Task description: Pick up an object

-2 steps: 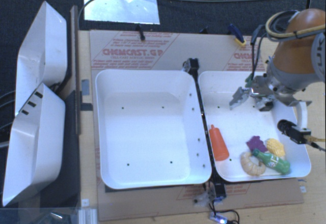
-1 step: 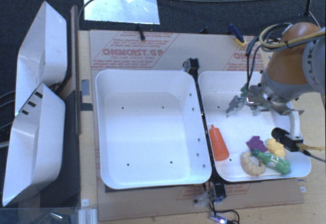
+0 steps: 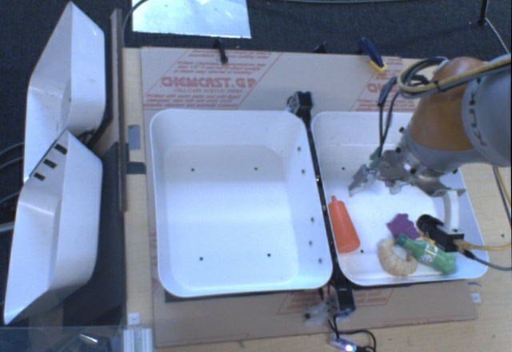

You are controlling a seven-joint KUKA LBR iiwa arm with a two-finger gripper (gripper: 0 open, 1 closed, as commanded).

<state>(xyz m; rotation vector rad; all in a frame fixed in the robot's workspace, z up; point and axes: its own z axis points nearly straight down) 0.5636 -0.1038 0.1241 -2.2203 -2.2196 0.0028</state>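
Note:
In the right bin, my gripper hangs over the bare middle of the floor, open, with nothing between its fingers. An orange cone-shaped piece lies by the bin's left wall, below and left of the gripper. Near the front right corner lie a purple piece, a green piece and a tan ring, close together. All of these are apart from the gripper.
The left bin stands beside the right one, divided from it by a black strip. Both sit on a cardboard sheet. Spare white bins lean at the far left. Cables hang near the arm.

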